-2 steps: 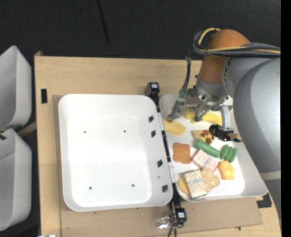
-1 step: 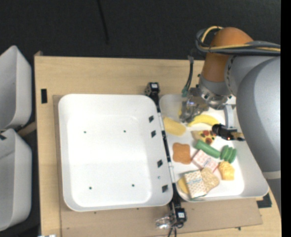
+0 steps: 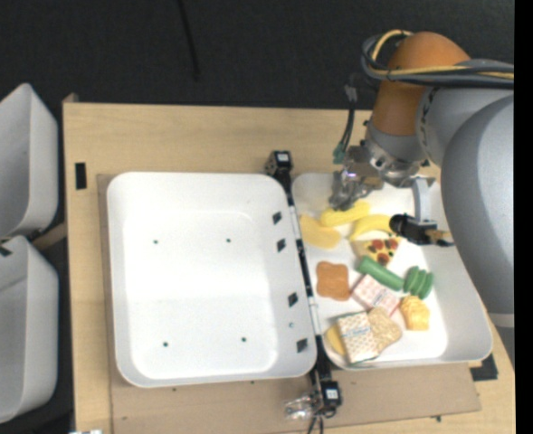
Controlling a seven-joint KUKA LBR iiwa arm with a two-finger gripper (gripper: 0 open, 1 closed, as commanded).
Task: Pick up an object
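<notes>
My gripper (image 3: 345,193) hangs low over the back left corner of the right bin (image 3: 461,333). It is just above, or touching, a yellow banana-shaped piece (image 3: 346,216). A pale yellow round piece (image 3: 318,233) lies beside that one, against the bin's left wall. A second yellow curved piece (image 3: 371,226) sits just to the right. Nothing shows as lifted off the bin floor.
More toy food fills the right bin: a pizza-like slice (image 3: 385,249), green vegetables (image 3: 380,273) (image 3: 419,282), an orange slab (image 3: 333,280), a pink block (image 3: 371,292), crackers (image 3: 362,335) and a yellow-orange lump (image 3: 414,314). The left bin (image 3: 121,269) lies alongside, across the divider.
</notes>
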